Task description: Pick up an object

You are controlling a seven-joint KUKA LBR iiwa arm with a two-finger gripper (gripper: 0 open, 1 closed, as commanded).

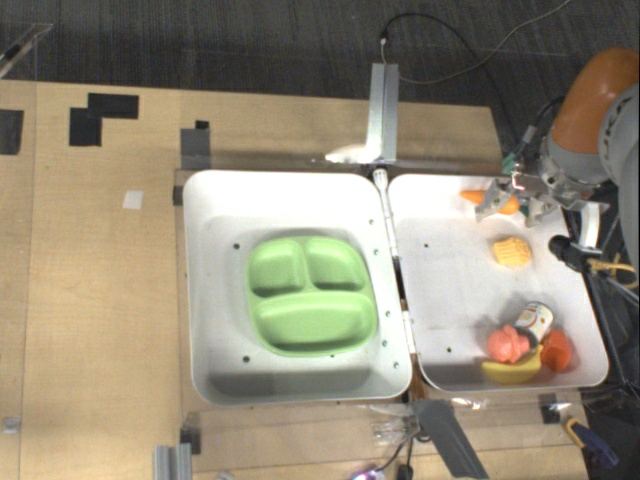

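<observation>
My gripper (520,196) hangs over the far right corner of the right bin (440,298), below the grey wrist and its orange band (590,98). A small orange object (490,200) lies right at the gripper's tip, partly covered by it; whether it is gripped is hidden. A yellow ridged piece (512,253) lies a little nearer on the bin floor. In the near right corner sit a pink lump (507,344), a yellow banana (512,370), a red-orange piece (557,350) and a small white and black item (535,318).
The left bin (215,268) holds a green divided plate (310,293). A raised rim (392,268) separates the two bins. A metal post (384,113) stands behind them, and cables run along the right side.
</observation>
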